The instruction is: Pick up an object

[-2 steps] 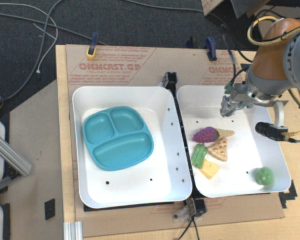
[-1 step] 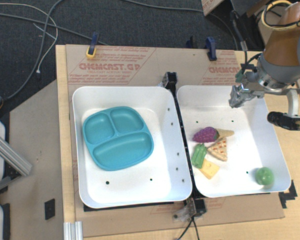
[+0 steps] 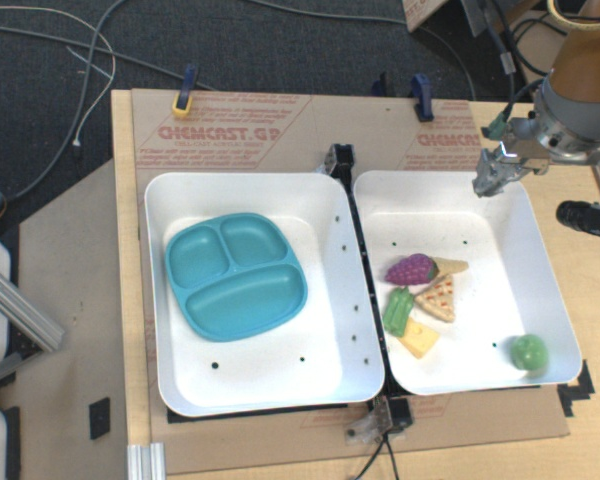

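Nearest the camera, a green ball [image 3: 528, 352] sits in the right bin [image 3: 480, 373]; above that bin's far edge the gripper [image 3: 492, 180] hovers, its opening unreadable.

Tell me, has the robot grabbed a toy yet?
Not yet. The gripper hangs over the far edge of the right bin. The grapes, pizza slice, cheese and green ball all lie in the bin, so reaching down, grabbing and lifting remain.
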Robot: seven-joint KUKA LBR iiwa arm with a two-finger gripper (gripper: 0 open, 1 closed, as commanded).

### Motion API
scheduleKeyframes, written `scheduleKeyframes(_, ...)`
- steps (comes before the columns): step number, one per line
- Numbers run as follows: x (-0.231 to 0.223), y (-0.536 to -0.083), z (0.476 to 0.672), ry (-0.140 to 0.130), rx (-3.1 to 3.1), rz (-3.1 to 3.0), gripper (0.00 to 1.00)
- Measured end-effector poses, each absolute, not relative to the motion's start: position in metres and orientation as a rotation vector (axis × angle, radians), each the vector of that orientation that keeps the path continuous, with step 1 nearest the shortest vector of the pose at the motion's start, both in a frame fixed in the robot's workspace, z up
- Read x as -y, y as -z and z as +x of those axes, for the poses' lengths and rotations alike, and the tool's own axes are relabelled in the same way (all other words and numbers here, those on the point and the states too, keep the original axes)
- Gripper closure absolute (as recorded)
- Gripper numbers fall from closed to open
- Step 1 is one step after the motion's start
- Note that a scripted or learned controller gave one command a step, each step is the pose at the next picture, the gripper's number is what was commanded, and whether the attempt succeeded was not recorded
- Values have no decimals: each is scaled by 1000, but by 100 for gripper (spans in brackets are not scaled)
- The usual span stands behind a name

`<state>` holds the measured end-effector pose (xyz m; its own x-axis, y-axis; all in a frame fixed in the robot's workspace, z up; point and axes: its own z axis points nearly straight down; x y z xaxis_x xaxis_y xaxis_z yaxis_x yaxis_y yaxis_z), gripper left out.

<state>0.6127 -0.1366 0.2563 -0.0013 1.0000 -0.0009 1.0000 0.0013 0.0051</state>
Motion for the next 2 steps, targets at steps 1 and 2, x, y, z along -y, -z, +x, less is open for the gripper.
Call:
scheduleKeyframes(1, 95, -245, 603, 2, -2223, 2222, 100)
scheduleKeyframes(2, 53, -233, 588, 2, -2226, 2222, 100)
